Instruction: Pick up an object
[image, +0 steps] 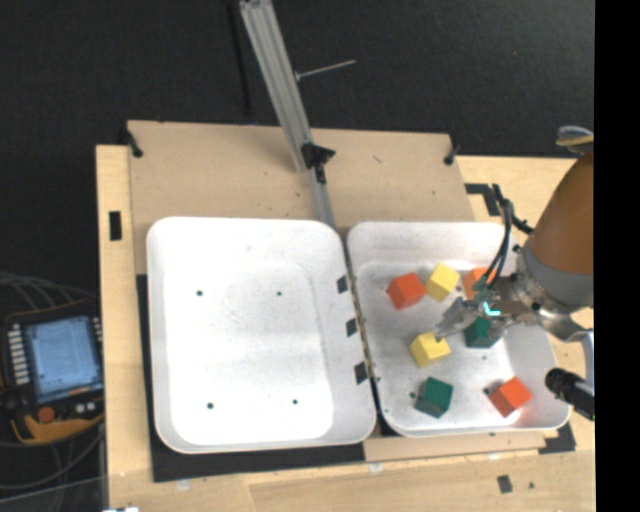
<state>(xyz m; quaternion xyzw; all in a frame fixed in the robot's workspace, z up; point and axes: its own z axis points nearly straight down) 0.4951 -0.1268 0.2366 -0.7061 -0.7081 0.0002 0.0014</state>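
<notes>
Wooden bench (250, 170) carries two shallow white bins; your arm reaches over the right bin (400, 240), wrist tilted down-left. Tool (468, 316) hovers by a dark green cube (484, 333), finger state unclear. Yellow cube (430, 348) lies just beside.

the wooden bench (230, 180) bears two shallow white bins side by side, left bin (250, 330) and right bin (400, 245).

We only had the one camera, fixed above the bench (280, 160) and looking down at a slant. It sat far enough back to catch the left bin (245, 330) and right bin (400, 245) together, with the arm (565, 225) coming in from the right.
</notes>
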